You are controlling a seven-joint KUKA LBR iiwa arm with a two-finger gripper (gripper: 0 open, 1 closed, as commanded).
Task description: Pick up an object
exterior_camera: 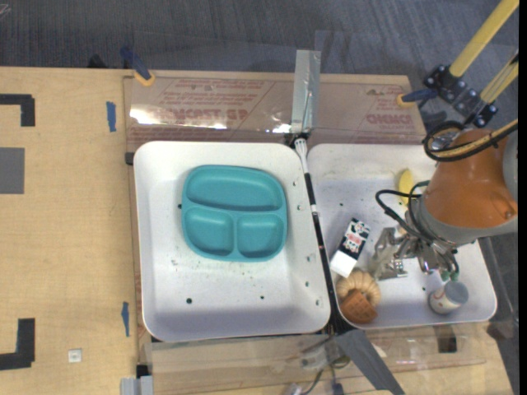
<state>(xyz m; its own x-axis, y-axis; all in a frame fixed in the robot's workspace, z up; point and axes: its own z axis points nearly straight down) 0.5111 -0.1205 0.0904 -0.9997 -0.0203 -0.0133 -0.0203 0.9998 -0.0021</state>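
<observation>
Over the right-hand bin (486, 303) the arm (469, 192) reaches down with its orange band uppermost, and the gripper (401, 257) sits low above the bin floor, a tangle of grey metal parts and black cable. Whether it is released or clenched cannot be told from this slant, and nothing can be seen caught in it. Just to its left lies a small box (352, 246), black and white with red marks, tilted, its white end pointing toward the front of the bin; it looks near the gripper but contact cannot be judged. In front of the gripper and slightly left sits a brown round thing (359, 295) with a paler, ridged top, close against the divider between the bins. To the gripper's right and a little forward stands a small grey cup-like piece (445, 298) with a green tip above it. Behind the gripper, partly hidden by the arm, a yellow object (404, 179) peeks out. Well off to its left, the other bin (156, 220) holds a teal divided plate (235, 212) with three compartments, lying flat.
</observation>
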